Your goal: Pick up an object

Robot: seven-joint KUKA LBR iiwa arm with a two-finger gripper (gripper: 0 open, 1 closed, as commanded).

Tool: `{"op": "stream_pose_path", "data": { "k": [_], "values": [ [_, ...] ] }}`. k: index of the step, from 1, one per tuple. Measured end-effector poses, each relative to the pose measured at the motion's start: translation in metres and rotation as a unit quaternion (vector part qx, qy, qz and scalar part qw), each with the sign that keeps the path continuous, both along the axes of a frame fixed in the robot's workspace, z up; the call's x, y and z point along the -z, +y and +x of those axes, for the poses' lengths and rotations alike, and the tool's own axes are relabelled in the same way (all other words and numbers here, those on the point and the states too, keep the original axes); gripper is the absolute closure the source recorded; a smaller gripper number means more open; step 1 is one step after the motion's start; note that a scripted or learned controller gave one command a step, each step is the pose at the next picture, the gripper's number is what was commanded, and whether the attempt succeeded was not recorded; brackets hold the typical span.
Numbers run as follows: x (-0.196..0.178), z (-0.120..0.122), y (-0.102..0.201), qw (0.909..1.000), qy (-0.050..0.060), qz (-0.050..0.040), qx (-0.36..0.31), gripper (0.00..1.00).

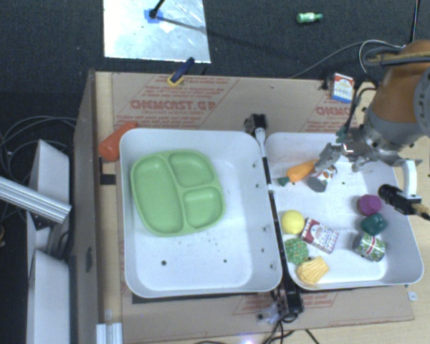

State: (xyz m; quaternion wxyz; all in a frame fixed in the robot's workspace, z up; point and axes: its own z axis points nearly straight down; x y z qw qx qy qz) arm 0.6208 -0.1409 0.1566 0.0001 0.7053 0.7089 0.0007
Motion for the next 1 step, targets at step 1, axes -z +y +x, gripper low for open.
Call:
{"op": "stream_pose_path", "data": {
  "k": [1],
  "values": [
    [0.0537,0.0215,0.0187,1.0,-0.008,-0.0019,0.001,0.0]
  ]
}}
